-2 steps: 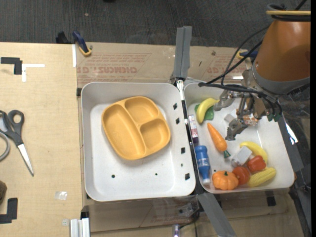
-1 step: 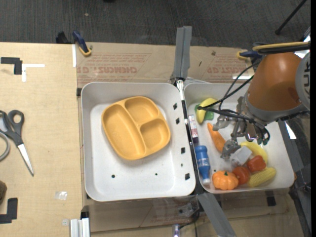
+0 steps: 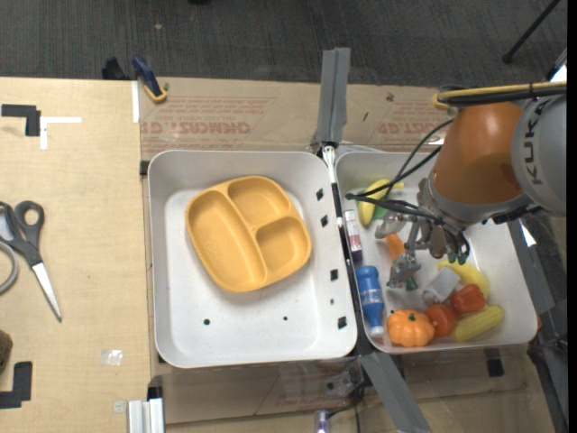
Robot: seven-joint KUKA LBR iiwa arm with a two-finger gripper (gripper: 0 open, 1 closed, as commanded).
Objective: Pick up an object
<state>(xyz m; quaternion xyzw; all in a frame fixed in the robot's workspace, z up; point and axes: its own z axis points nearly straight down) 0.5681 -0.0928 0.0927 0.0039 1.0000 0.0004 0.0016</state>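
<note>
The right bin (image 3: 518, 332) holds several toy foods: an orange pumpkin (image 3: 410, 327), a red pepper (image 3: 455, 309), a yellow corn cob (image 3: 480, 322), a grey block (image 3: 442, 284), a small carrot-like orange piece (image 3: 394, 243) and a yellow-green piece (image 3: 372, 200). A blue bottle (image 3: 369, 294) and a marker (image 3: 352, 238) lie along its left wall. My gripper (image 3: 406, 273) hangs low in this bin, just left of the grey block and above the pumpkin. The arm's orange band hides the bin's upper right part.
The left bin (image 3: 167, 269) carries a yellow divided plate (image 3: 248, 233). Scissors (image 3: 32, 251) lie on the wooden bench at far left. A grey divider bar (image 3: 332, 97) stands between the bins at the back. Cables trail from the wrist over the right bin.
</note>
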